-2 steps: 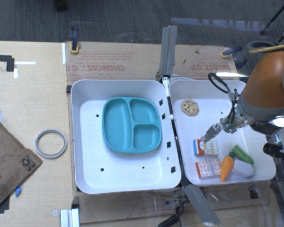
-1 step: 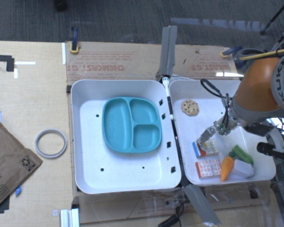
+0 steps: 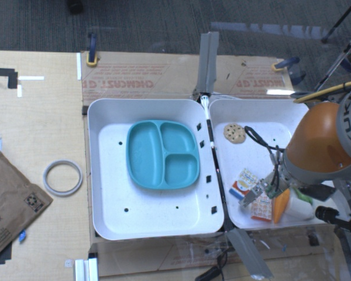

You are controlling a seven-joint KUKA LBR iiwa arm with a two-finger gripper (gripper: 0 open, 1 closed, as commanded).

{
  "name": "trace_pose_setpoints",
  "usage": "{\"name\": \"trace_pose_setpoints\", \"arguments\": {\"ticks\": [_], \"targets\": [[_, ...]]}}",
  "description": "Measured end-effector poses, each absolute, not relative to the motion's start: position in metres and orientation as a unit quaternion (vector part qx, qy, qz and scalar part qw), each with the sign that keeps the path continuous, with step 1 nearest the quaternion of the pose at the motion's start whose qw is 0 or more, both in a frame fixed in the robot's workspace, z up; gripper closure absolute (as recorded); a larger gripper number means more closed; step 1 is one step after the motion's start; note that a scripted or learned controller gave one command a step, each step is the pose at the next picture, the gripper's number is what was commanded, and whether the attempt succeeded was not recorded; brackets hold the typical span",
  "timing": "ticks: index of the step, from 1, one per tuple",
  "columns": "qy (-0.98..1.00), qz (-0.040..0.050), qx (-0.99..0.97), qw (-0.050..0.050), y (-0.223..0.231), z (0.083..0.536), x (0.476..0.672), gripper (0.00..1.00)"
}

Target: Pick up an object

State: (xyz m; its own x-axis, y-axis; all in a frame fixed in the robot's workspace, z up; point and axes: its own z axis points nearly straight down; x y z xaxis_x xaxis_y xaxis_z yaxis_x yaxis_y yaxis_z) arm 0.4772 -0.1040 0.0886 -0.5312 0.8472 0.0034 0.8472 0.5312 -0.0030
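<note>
Camera view: claw (image 3: 253, 193) low in right bin (image 3: 254, 113), over small printed packets (image 3: 245, 180) beside orange carrot-shaped piece (image 3: 280, 205); finger opening and any grip impossible to tell. Cookie (image 3: 234, 133) near bin's far wall. Teal divided plate (image 3: 162, 154) in left bin (image 3: 105, 174). Tape ring (image 3: 62, 177) on tabletop (image 3: 35, 127).

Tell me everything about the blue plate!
The blue plate is a teal tray that looks like smooth plastic, with rounded corners and three sections: one long one on the left and two smaller ones on the right. It lies flat, slightly turned, in the middle of the left white bin. Nothing lies on it, and only the bin floor touches it.
</note>
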Motion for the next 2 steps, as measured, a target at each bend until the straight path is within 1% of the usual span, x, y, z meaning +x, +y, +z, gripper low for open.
{"name": "trace_pose_setpoints", "arguments": {"ticks": [1, 2], "targets": [[-0.873, 0.0005, -0.487, 0.002, -0.105, 0.095, 0.478, 1.00], [-0.842, 0.0010, -0.540, 0.002, -0.104, 0.088, 0.503, 1.00]]}}
